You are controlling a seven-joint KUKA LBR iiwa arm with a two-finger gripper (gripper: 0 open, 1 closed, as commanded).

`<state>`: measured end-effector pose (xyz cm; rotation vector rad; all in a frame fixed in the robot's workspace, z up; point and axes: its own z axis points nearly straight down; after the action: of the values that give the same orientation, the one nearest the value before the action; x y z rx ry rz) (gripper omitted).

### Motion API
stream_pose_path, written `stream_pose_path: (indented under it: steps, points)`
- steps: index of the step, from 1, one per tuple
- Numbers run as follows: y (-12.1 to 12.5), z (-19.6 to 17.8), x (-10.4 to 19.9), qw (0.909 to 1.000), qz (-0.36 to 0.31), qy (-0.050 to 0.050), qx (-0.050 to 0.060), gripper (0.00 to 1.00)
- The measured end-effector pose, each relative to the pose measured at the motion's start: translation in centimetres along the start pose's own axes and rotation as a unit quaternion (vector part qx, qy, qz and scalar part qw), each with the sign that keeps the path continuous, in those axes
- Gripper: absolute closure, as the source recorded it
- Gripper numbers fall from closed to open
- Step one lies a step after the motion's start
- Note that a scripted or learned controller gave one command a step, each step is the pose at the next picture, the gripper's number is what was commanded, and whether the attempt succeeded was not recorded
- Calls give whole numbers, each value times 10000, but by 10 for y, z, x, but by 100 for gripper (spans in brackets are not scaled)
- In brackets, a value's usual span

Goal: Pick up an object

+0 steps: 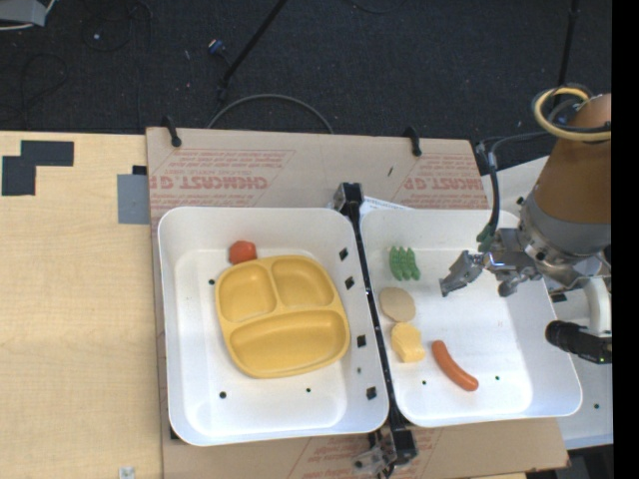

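Hovering over the right bin (544,392), the claw (487,275) shows its fingers spread apart, gripping nothing. Its nearest target looks to be the green object (403,261), just to its left; centring above before descending seems wise.

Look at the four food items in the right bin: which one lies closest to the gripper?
The green item. It lies just left of the gripper, while the tan round piece, yellow block and orange sausage lie lower in the bin.

The arm (577,183) enters at the frame's right, orange band uppermost, wrist angled down-left. Its gripper (484,275) sits right of centre, fingers (457,277) spread apart, holding nothing.
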<state>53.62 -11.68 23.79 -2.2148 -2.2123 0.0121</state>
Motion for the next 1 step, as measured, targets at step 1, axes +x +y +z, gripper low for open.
stream_pose_path:
  steps: [1]
  points:
    - [2,-4,0,10000,-6,-7,-46,0]
